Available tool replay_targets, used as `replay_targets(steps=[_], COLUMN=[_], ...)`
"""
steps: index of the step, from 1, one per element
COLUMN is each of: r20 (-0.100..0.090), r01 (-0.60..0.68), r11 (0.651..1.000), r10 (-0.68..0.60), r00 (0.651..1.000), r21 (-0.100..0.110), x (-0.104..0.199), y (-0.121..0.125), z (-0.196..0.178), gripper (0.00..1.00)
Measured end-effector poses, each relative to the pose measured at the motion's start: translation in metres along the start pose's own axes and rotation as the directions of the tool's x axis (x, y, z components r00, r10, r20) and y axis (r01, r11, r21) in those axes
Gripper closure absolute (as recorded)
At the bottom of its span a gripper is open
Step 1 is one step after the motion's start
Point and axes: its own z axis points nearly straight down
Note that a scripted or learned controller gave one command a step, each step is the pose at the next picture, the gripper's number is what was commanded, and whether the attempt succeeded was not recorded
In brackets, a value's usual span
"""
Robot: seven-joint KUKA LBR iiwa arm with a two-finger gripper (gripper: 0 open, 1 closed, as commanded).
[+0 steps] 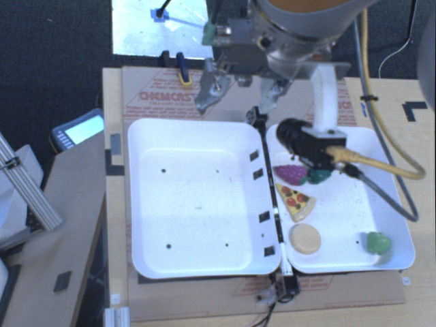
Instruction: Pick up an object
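Pizza slice [296, 201] lay in right bin [392, 182], toward 9 o'clock, near divider. Gripper [240, 94] hung above bins' far edge, 12 o'clock, fingers [208, 95] apart, nothing between them. Advice: center over slice, descend straight, avoid purple toy [291, 174] just beyond.

Two white bins sit side by side on the bench: the left bin [197, 203] and the right bin [381, 196]. The right bin carries five small things: one purple bunch of grapes [291, 174] and one dark green piece [318, 176] touching it, near the bin's back edge; one pizza slice [297, 202] and one round tan cookie [305, 238] along its left edge; and one green lump [378, 242] in its front right corner.
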Motion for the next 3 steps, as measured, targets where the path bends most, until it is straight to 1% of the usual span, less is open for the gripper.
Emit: replay_targets(steps=[3], r20=[0.000], r01=[0.000], r11=[1.000], r10=[0.000], r00=[1.000], r21=[0.000], x=[0.0000], y=[0.0000], z=[0.0000], gripper=[0.00])
